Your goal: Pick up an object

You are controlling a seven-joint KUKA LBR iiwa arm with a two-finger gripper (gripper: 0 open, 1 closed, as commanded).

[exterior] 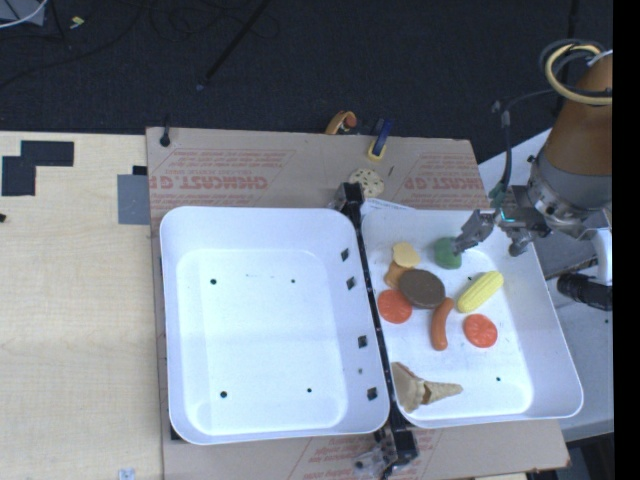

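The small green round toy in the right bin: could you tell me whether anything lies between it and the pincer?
Nothing visible does. The pincer hangs just to the right of the small green round toy, with only bare white floor of the right bin between them. The yellow corn cob lies further toward the camera, off that line.

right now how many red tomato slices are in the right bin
2: one tomato slice left of the sausage, the other tomato slice to its right. None looks hidden.

Toy foods point(421, 288) lie in the right bin point(545, 368); fingers point(478, 230) near the green piece point(447, 253).
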